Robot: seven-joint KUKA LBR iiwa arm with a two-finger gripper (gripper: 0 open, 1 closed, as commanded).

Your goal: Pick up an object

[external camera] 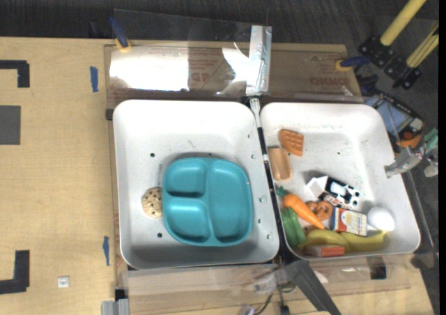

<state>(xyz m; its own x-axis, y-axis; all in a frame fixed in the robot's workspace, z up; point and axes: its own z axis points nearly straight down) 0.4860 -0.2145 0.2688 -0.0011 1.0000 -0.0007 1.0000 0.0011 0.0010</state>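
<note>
You had only a small part of your arm [412, 141] in sight, at the right bin's [348, 132] right rim, about halfway along that rim. It came in from beyond the bin's outer side. Its orange band showed as a small patch just outside the rim, with grey parts around it. Your hand [400, 164] sat just below and inward of that patch as a pale grey piece, level with the rim and reaching slightly over the bin's right wall. It was too small and too blurred for you to make out its shape. It hung at the bin's edge, well apart from the bin's middle.
</note>
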